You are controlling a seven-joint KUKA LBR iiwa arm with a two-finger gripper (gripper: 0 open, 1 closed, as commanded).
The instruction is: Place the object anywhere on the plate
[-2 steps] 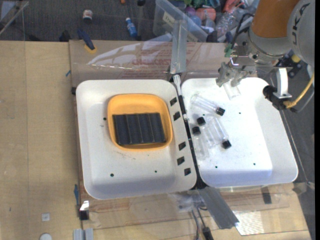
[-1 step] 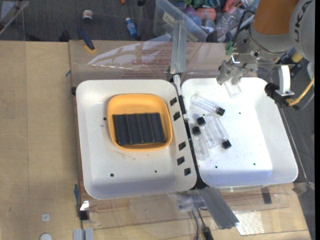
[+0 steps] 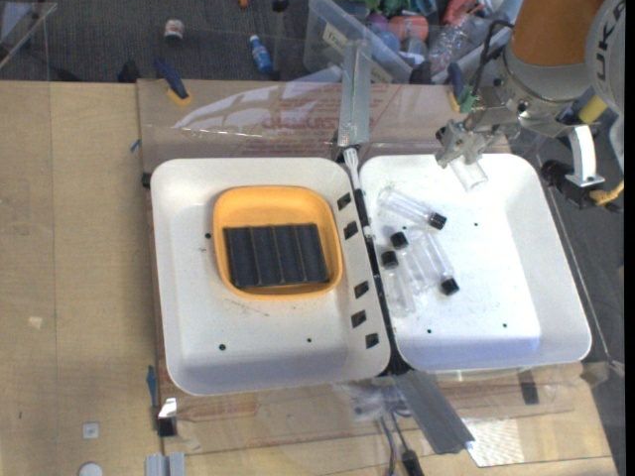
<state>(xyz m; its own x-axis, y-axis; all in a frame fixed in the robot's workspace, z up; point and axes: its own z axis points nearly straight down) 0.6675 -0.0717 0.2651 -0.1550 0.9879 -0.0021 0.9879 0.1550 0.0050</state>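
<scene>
The little clear tubes [image 3: 415,241] with black caps lie in a loose bunch in the right bin [image 3: 516,305]. They sit near the bin's left wall, at about 9 o'clock from the bin's middle. One tube points up toward 1 o'clock and ends in a black cap [image 3: 437,220]. Another black cap [image 3: 448,287] sits at the bottom of the bunch, and two more caps lie close to the wall. The tubes are see-through, so I cannot tell just how many there are.

Above them, at 12 o'clock in the right bin, hangs the tool [image 3: 468,163]. A clear tube-like thing [image 3: 473,175] shows at its tip, over the bin's top edge. It is too small and pale for me to say if the tool is pinching it, and I cannot tell how far the tool is spread. The grey arm [image 3: 566,28] with its orange band comes in from 2 o'clock.

At 9 o'clock from the tubes, across the wall, is the left bin [image 3: 189,335]. In it sits the orange plate [image 3: 233,209], a bit above the bin's middle. A dark ribbed block [image 3: 275,256] lies flat on the plate.

Both bins rest side by side on the counter [image 3: 69,266]. Beyond the counter, at 12 o'clock, a clear box of bright toys [image 3: 407,3] stands on the floor.
</scene>
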